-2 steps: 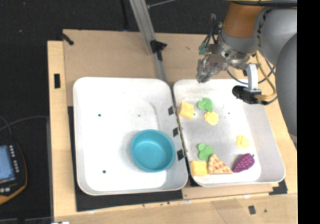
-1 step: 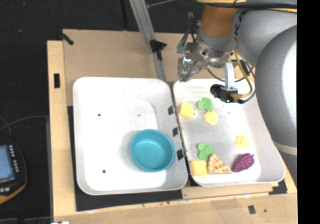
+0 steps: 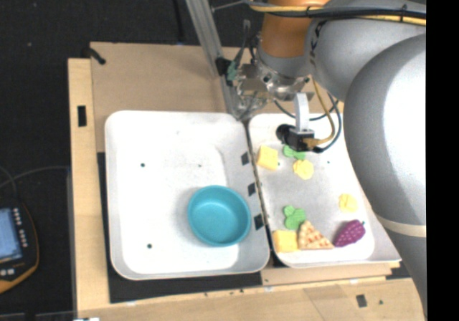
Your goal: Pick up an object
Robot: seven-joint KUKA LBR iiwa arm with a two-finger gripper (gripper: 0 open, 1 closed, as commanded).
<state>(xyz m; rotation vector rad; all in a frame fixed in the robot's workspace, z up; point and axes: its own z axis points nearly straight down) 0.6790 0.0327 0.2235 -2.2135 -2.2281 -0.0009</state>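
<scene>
My gripper (image 3: 246, 106) hangs over the far left corner of the right bin (image 3: 326, 185); apart or together, I cannot tell. The yellow block (image 3: 267, 158) lies beside this bin's left edge, with bare room around.

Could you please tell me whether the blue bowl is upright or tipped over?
Upright: the bowl sits rim up, its inside showing.

The right bin (image 3: 326, 194) has its right rim hidden by the arm (image 3: 387, 119). A screened handset (image 3: 10, 241) is cut off at left.
</scene>
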